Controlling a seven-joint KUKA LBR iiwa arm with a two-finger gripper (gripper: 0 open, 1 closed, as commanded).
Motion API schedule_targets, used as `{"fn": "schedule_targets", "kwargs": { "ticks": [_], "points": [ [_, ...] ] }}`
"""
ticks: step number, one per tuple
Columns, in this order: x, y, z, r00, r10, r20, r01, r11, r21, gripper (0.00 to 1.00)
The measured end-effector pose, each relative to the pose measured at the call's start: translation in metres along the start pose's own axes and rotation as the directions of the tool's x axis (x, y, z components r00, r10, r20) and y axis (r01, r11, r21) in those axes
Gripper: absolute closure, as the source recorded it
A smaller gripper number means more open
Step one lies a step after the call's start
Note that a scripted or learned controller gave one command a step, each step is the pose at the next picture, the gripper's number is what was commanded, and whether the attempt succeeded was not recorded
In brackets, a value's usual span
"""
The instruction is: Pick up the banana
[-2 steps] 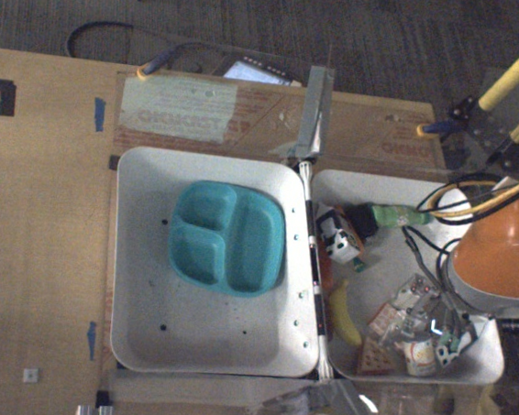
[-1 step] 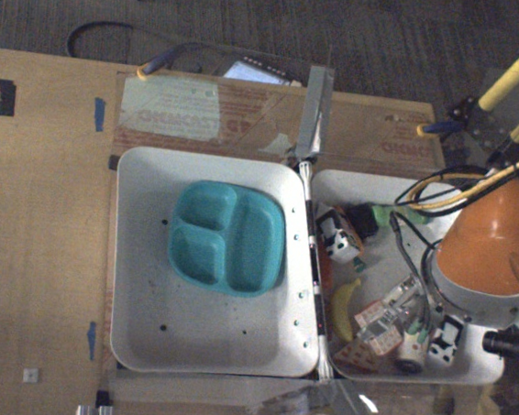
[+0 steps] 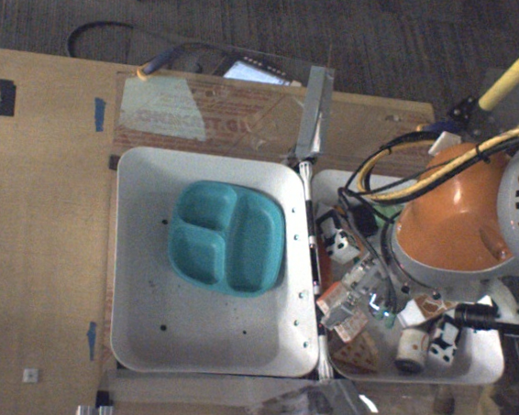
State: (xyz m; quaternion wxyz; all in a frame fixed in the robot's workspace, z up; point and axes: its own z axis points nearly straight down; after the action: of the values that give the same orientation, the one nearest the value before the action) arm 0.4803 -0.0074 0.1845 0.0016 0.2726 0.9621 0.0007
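Gripper (image 3: 353,304) is lowered into the right bin (image 3: 487,369), near its left wall; finger state cannot be told, since wrist and cables cover it. No banana can be made out between the fingers or among the clutter, so the pick is judged not done, with locating and grasping both left. Just around the gripper, small items are packed: a red-and-white packet (image 3: 334,304), a brown wedge (image 3: 357,353) below it, a white cup (image 3: 411,349) to its right. Further left, past the divider, the left bin (image 3: 136,327) holds a teal divided tray (image 3: 229,237), its compartments bare.
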Motion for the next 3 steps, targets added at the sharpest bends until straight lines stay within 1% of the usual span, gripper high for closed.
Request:
{"fn": "schedule_targets", "kwargs": {
  "ticks": [1, 2, 3],
  "points": [
    [0.013, 0.035, 0.024, 0.999, -0.034, 0.031, 0.034, 0.999, -0.001, 1.0],
    [0.007, 0.011, 0.0, 0.985, 0.172, 0.001, -0.172, 0.985, 0.0, 1.0],
    [0.049, 0.08, 0.0, 0.985, 0.17, -0.001, -0.17, 0.985, 0.001, 1.0]
  ]
}}
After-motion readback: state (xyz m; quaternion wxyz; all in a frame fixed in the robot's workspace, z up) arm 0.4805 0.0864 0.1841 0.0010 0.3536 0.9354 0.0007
